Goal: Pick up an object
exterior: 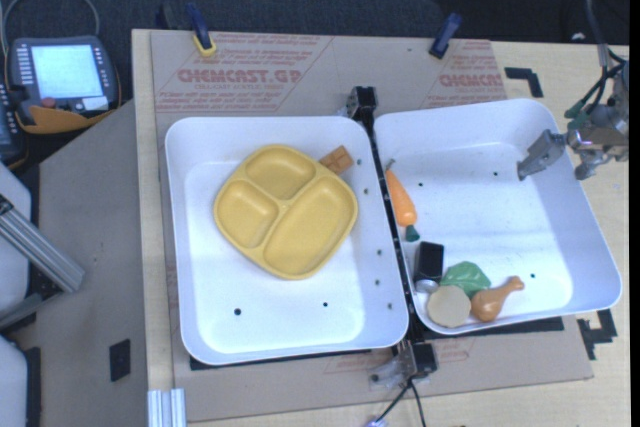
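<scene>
The bench (pixel 300 75) is covered with a brown cardboard sheet with red print. Two white bins lie directly on it, side by side: the left bin (pixel 200 315) at 9 o'clock and the right bin (pixel 480 125) at 3 o'clock, their inner edges touching.

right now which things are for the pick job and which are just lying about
Job: gripper, carrot, drumstick, green toy, black block, yellow plate, two bins.

Lying about: pendant, blue clamps, cardboard.

Bright overhead light, soft shadows, slightly grainy
</scene>
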Robot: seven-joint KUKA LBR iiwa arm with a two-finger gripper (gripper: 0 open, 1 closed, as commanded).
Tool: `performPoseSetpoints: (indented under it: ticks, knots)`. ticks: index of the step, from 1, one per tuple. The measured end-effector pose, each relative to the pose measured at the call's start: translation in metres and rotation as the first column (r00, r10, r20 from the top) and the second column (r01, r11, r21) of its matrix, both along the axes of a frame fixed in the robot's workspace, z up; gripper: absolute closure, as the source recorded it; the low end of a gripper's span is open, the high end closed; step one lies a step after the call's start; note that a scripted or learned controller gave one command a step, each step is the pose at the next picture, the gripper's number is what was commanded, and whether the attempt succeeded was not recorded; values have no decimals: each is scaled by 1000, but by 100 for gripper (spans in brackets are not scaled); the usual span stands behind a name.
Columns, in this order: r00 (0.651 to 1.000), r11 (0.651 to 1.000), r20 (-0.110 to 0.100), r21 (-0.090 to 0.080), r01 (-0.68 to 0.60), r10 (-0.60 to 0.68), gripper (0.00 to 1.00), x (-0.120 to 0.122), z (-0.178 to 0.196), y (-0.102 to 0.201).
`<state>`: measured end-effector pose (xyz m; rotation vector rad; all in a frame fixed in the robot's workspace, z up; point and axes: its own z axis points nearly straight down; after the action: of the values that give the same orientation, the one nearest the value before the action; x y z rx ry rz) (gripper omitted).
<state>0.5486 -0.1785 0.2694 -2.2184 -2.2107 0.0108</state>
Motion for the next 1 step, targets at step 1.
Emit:
performPoseSetpoints:
  ticks: [1]
  knots:
    - [1000, 1000, 12, -3, -3, 4, 0, 2, 7, 1]
